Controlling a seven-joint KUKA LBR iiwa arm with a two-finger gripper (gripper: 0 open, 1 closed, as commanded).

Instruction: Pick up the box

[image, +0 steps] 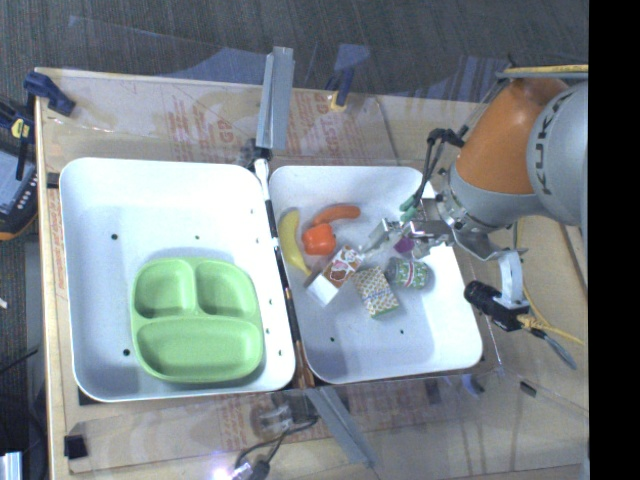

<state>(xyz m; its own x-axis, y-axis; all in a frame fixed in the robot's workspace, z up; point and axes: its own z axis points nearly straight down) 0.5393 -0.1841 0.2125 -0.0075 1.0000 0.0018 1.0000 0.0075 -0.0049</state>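
Two white bins are set side by side on the tabletop [150, 118], so that things can be lifted from one and dropped in the other. The left bin [90, 198] carries a green divided plate [198, 320]. The right bin [440, 338] carries a small heap of things, crowded together near its middle: a banana [291, 242], an orange sausage-shaped toy [337, 212], a red-orange pepper-like piece [319, 238], a small carton with a red print [336, 271], a box [375, 291] and a green can [410, 274] lying on its side.

The arm [520, 148] is reached in from the right, and the pincer [398, 236] is hung low over the upper right part of the heap, just above the box and the can; this is judged to be a descent toward a grasp. Whether the pincer is wide or narrow cannot be told, since it is blurred against the clutter.

The box is seen as a small, tilted block with a pale patterned face, lying just beside the carton on its left and touching or nearly touching the can on its right. So close a packing is judged to leave little room for a clean grip.
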